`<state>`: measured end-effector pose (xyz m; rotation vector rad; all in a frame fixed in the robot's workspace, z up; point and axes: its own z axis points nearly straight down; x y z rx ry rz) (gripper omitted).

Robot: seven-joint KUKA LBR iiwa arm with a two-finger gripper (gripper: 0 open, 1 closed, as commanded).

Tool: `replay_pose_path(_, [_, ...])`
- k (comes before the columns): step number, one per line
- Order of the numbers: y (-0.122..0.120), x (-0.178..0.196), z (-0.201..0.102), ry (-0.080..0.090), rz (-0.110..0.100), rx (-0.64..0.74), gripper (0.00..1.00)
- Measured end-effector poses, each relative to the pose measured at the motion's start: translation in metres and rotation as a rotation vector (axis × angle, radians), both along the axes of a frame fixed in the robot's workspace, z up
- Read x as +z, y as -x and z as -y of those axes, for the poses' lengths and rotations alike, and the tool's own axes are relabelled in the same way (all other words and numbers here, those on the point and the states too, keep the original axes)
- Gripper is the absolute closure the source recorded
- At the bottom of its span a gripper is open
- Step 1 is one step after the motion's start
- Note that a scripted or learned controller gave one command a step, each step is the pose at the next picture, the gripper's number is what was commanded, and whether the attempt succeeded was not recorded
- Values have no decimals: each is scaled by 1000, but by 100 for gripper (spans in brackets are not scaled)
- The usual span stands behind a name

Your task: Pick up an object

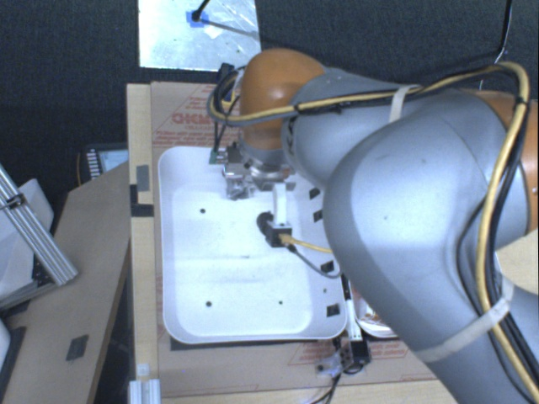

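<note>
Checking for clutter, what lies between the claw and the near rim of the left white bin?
In the camera view, bare white floor with a few small dark dots runs from the claw to the shallow white plastic bin's near rim.

The grey arm (421, 225) sweeps in from the right, its bulky link filling the near side of the view. The orange band (274, 87) sits above the wrist, which points straight down. Yellow and black cables (370, 95) run along the arm's top. The gripper (238, 185) hangs low beneath the wrist, its fingers too small and blurred to read.
</note>
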<state>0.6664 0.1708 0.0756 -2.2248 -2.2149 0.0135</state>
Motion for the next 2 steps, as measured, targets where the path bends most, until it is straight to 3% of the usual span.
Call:
replay_pose_path(1, [-2, 9, -5, -5, 9, 6, 0])
replay_pose_path(2, [32, 345, 61, -7, 29, 4, 0])
